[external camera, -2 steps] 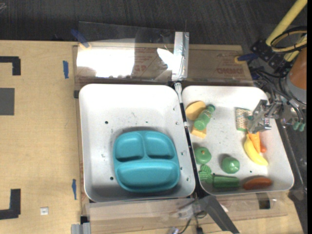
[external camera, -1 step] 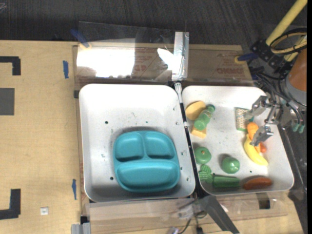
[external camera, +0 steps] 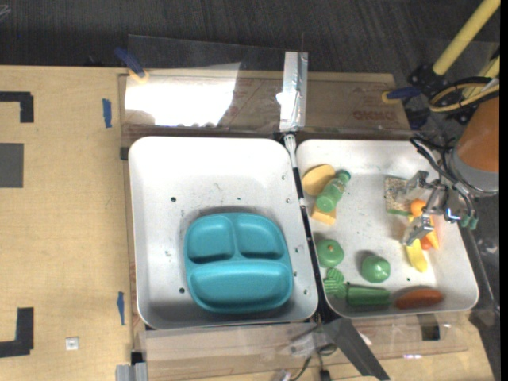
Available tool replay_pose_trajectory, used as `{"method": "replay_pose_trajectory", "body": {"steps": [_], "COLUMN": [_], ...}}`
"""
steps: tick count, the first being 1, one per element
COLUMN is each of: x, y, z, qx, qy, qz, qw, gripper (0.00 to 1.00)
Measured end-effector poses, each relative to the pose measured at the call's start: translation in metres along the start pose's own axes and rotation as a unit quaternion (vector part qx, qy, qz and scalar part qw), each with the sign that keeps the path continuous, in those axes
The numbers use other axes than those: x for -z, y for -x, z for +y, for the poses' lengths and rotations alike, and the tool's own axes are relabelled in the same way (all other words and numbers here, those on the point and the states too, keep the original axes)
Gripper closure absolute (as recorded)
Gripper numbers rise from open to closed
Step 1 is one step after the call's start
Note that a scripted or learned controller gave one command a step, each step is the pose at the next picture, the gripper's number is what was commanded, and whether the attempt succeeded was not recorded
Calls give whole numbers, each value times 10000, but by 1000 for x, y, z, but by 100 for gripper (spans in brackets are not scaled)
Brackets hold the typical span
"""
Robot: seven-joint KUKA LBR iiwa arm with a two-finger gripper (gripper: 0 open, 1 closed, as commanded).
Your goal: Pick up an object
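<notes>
Metal gripper (external camera: pixel 422 217), its grip state impossible to tell, sits low in the right bin (external camera: pixel 468 296) over a yellow toy (external camera: pixel 416 256), seemingly crowded by orange pieces, so it might slip.

Left bin (external camera: pixel 151 181): teal tray (external camera: pixel 236 260) fills the near half, far half open. Right bin (external camera: pixel 365 153): middle floor open; bottle (external camera: pixel 331 195) and yellow piece (external camera: pixel 317 178) crowd the left wall, green and red items (external camera: pixel 381 295) line the near wall, gripper (external camera: pixel 425 213) over clutter at right.
</notes>
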State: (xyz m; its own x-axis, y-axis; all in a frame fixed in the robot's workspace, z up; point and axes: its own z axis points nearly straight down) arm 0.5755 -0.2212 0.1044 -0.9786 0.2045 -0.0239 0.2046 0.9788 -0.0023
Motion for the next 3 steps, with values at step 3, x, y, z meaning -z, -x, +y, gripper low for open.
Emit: {"method": "replay_pose_trajectory", "body": {"steps": [3], "x": [-5], "y": [2], "z": [14], "qx": [-737], "qy": [-19], "qz": [-48], "qw": [9973], "gripper": [0]}}
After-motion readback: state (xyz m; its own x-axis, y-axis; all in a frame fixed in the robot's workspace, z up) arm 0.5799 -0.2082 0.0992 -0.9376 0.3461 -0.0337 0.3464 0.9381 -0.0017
